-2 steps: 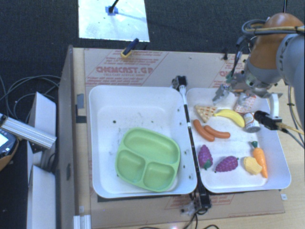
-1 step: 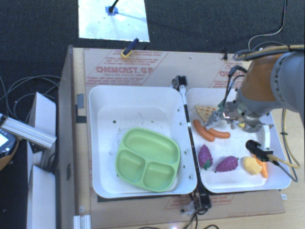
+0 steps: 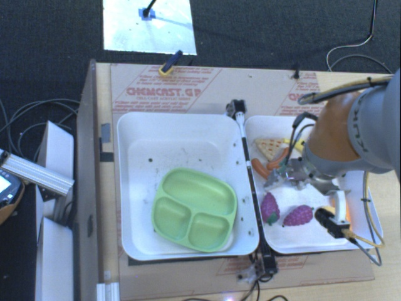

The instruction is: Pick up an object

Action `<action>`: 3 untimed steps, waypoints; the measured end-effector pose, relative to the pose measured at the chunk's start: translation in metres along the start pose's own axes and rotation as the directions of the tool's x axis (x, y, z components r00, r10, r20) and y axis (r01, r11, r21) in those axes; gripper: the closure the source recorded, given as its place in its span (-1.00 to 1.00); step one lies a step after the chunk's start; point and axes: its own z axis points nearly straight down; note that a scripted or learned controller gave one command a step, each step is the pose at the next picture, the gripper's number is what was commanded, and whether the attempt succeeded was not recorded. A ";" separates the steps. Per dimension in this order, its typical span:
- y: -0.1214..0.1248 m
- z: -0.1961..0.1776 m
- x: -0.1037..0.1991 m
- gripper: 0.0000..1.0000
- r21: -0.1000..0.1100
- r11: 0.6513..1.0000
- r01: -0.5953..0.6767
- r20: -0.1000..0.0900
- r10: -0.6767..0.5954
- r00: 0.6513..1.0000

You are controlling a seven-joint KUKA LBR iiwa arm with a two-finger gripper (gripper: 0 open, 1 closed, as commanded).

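1. gripper (image 3: 280,173) sits low in the right bin (image 3: 360,240), near its left wall; cannot tell whether it is open, closed or gripping, the tips are too blurred and small.
2. just beside the gripper tip: an orange-red sausage-shaped toy (image 3: 262,167), touching or nearly touching it, can't tell which.
3. above that, a pizza slice toy (image 3: 270,147) in the bin's upper left corner, close to the gripper.
4. below the gripper, two purple grape bunches: one (image 3: 270,207) next to the divider, the other (image 3: 298,216) just to its right, slightly apart.
5. grey arm (image 3: 369,130) with orange band covers the bin's upper right; cables and a black-yellow part (image 3: 333,223) hang over the lower right.
6. left bin (image 3: 135,168) holds a green divided plate (image 3: 195,209) at lower middle, well apart from the gripper; bare floor above and left of it.
7. both bins rest on a desk (image 3: 188,89) with red-printed cardboard; open strip along the top edge.
8. black rail (image 3: 245,155) runs between the bins.
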 end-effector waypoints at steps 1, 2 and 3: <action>0.055 -0.001 0.006 -1.00 -0.002 1.000 0.002 0.000 -0.002 1.000; 0.102 -0.001 -0.001 -1.00 -0.002 1.000 0.003 0.000 -0.003 1.000; 0.102 -0.011 -0.001 1.00 0.001 1.000 0.006 -0.001 -0.006 1.000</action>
